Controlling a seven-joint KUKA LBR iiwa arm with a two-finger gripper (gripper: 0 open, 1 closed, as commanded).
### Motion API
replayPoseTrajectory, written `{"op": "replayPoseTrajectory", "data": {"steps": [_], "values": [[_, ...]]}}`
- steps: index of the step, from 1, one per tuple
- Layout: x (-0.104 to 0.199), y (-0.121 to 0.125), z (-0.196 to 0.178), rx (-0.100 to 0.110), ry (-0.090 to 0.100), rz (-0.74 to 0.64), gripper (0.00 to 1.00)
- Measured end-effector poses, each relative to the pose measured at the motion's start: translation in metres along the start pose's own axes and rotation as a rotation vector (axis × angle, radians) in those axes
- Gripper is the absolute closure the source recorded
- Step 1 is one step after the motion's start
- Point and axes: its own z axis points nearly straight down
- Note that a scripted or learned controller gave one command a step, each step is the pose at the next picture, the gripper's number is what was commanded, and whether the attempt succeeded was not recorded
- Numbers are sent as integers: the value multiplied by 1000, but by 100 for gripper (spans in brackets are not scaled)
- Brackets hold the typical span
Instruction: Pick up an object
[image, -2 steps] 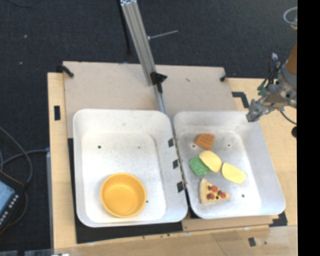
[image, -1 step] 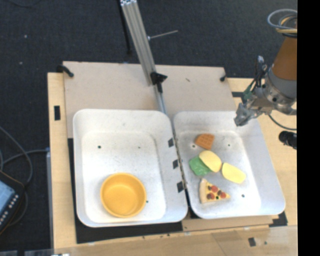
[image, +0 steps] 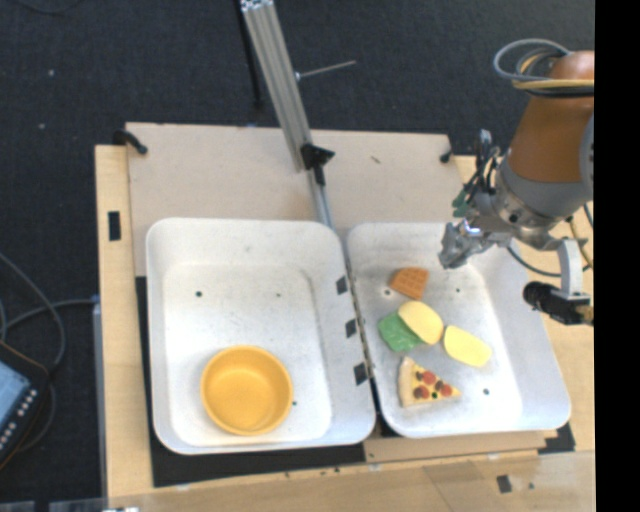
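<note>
The right bin (image: 520, 385) holds an orange-brown biscuit-like piece (image: 409, 282), a yellow piece (image: 422, 321) lying partly over a green piece (image: 397, 334), another yellow piece (image: 466, 347), and a pizza slice toy (image: 424, 384). My gripper (image: 456, 247) hangs over the far part of the right bin, up and to the right of the orange-brown piece. Nothing shows between its fingertips.
A yellow bowl (image: 246, 389) sits in the near part of the left bin (image: 180, 250). A slanted metal pole (image: 289, 105) rises from the bench behind the bins. Cardboard backing lies beyond both bins.
</note>
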Motion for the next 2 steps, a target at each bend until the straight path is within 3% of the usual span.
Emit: {"op": "replayPoseTrajectory", "data": {"steps": [2], "values": [[114, -28, 5, -2, 3, -3, 100]]}}
